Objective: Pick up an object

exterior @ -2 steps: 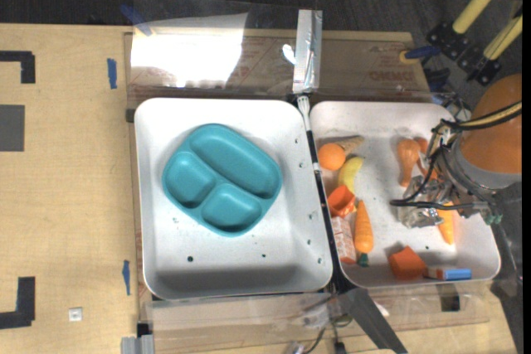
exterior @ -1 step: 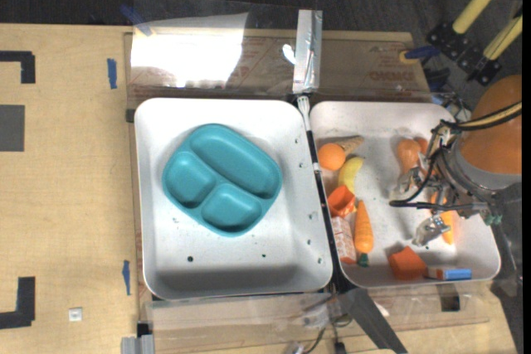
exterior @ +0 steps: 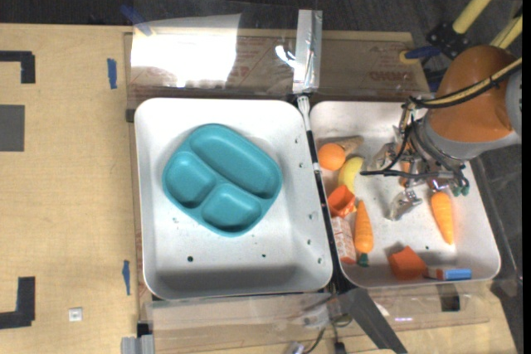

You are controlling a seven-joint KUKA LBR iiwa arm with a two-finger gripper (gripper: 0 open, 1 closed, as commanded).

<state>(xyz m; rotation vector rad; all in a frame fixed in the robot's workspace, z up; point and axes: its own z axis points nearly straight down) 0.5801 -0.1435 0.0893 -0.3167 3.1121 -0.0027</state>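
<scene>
Camera view: looked down on two white bins side by side on a bench.
Left bin (exterior: 158, 261): held a teal tray (exterior: 221, 178) with three sections, lying a bit turned.
Right bin (exterior: 485, 249): held a pile of small toy foods.
Arm: grey with an orange band (exterior: 474, 91), it reached in from the right and hung over the right bin.
Gripper (exterior: 405, 201): sat low in the right bin, just left of a carrot; whether it was open or closed could not be told.
Carrot (exterior: 443, 214): lay by the right wall, pointing down.
Second carrot (exterior: 363, 228): lay near the left wall of the right bin.
Orange ball (exterior: 332, 156): sat at the top left, touching a yellow piece (exterior: 351, 172).
Orange block (exterior: 407, 262): lay near the front edge, beside a small blue and orange piece (exterior: 450, 272).
</scene>
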